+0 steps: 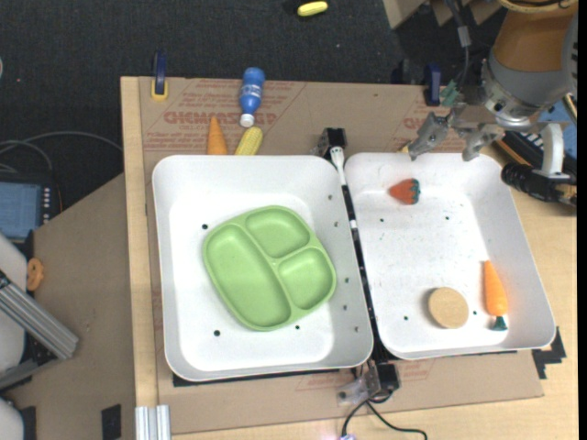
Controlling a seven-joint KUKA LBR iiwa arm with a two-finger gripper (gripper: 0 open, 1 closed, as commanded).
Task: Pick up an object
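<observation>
My gripper hangs above the far edge of the right bin, its two fingers spread open with nothing between them. A red strawberry lies in that bin just below and left of the gripper. Near the bin's front sit a round tan cookie and an orange carrot along the right wall. The left bin holds a green divided plate.
Behind the left bin on the cardboard lie a blue-capped bottle, a small carrot and a yellow corn piece. A black clamp sits between the bins at the back. A yellow item lies on the dark floor.
</observation>
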